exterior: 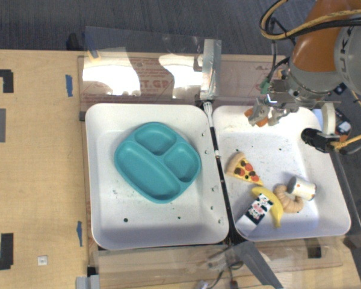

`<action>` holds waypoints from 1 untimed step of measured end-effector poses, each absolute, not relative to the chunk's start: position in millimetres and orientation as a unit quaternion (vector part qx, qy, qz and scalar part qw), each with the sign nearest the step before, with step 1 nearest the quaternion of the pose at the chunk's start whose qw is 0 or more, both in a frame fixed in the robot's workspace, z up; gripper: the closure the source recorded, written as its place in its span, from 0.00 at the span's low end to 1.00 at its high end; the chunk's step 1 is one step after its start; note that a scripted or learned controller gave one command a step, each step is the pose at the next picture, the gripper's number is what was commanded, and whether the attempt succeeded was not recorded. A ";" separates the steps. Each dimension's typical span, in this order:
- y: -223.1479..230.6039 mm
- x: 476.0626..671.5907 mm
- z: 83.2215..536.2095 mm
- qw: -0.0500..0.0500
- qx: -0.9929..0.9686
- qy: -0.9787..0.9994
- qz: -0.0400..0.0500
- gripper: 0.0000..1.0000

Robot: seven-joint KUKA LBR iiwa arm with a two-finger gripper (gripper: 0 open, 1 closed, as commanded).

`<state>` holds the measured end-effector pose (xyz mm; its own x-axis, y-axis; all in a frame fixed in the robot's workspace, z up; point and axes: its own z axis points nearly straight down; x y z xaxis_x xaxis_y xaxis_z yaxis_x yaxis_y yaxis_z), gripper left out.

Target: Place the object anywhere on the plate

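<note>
**Setting: Robotics Laboratory Test Bench**

The location is a robot manipulation lab, not a domestic space. Indicators:

- An industrial arm (325,47) in grey with an orange band and exposed yellow cabling (289,8) is mounted at the bench
- Two shallow white bins (102,179) sit side by side on a plywood bench (36,161) marked with black and blue tape
- A clear panel (144,71) stands behind the bins
- Contents are test props: a teal divided plate (157,161), toy pizza slice (243,168), toy banana (271,203)
- The floor is dark grey carpet (138,5)
</note>
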<state>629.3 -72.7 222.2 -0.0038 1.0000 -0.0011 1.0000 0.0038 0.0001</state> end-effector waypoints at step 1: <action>-17.1 588.9 182.7 -0.003 0.705 0.709 -0.001 1.00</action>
<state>588.9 -17.1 182.7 -0.0056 1.0000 0.0020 1.0000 0.0056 -0.0058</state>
